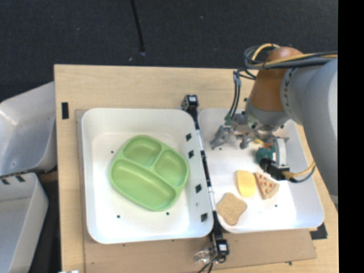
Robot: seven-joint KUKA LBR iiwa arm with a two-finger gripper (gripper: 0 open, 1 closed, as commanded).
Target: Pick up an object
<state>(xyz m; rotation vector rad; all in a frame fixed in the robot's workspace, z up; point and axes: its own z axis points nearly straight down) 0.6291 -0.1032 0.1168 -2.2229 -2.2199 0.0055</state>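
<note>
A tan bread slice is seen nearest, at the front of the right bin. Just behind it a yellow cheese block and a pizza slice are laid side by side, touching. Further back the gripper is held above the bin's floor, fingers spread apart, nothing grasped between them. In the left bin a green divided plate is placed.
</note>
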